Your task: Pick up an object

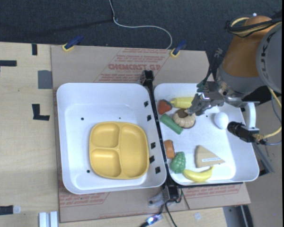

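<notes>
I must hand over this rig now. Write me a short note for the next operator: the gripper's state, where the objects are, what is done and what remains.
Gripper: low in the right bin, over the tan round toy; nothing seen held.
Right bin also holds: yellow corn, red piece, green cucumber, white egg, orange piece, green broccoli, banana, sandwich wedge.
Left bin: yellow divided plate.
Done: nothing lifted yet.
Left: grasp one object and raise it.

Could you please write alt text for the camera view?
The gripper hovers over toy food in the right bin, just above a tan pastry. The left bin holds a yellow divided plate.
</notes>
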You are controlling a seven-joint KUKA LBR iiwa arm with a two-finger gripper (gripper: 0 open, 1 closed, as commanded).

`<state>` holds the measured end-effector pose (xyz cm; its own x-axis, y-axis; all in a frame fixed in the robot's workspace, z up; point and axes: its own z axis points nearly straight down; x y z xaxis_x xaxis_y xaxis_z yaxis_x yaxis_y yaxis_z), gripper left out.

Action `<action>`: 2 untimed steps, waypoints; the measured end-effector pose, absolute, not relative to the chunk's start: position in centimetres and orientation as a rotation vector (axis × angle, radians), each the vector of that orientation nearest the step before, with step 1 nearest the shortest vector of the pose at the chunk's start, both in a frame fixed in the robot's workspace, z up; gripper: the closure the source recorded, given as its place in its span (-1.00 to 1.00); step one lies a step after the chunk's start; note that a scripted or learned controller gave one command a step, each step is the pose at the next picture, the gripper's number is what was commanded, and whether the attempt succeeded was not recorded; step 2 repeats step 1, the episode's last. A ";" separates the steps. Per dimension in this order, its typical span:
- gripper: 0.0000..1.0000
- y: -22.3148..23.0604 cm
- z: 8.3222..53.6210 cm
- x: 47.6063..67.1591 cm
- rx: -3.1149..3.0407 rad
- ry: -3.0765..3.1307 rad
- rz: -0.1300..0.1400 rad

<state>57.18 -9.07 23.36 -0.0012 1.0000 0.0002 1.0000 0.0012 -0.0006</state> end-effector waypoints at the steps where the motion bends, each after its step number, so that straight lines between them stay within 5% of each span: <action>1: 1.00 -9.5 21.8 57.5 -2.220 -2.221 0.005; 2: 1.00 -9.5 21.8 57.5 -2.220 -2.221 0.005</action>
